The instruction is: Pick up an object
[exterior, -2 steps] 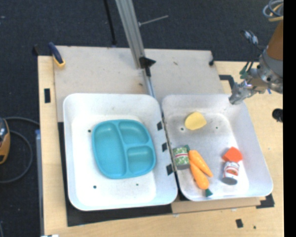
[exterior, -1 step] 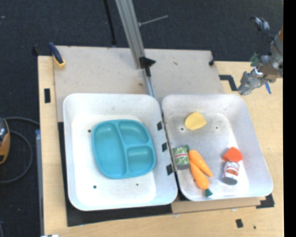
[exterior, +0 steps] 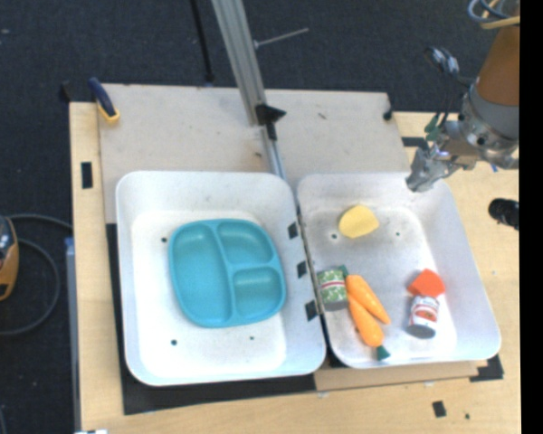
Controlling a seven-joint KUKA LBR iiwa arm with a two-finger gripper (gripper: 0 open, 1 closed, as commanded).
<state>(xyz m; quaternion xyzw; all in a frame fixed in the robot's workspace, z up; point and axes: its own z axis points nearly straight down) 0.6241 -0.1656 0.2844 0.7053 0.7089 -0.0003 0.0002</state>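
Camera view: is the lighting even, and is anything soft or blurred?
Camera view: light is even and flat, with faint shadows under the carrots and bottle; no strong glare on the white bins; the pincer near the right bin's top edge looks soft, its detail unreadable.

A pale wooden counter (exterior: 90, 269) stands on a dark, speckled floor (exterior: 72, 25). A light board (exterior: 190, 129) covers its far part. A grey metal rail (exterior: 240, 48) slants up from the board. A black cable (exterior: 36, 278) loops over the floor at left.
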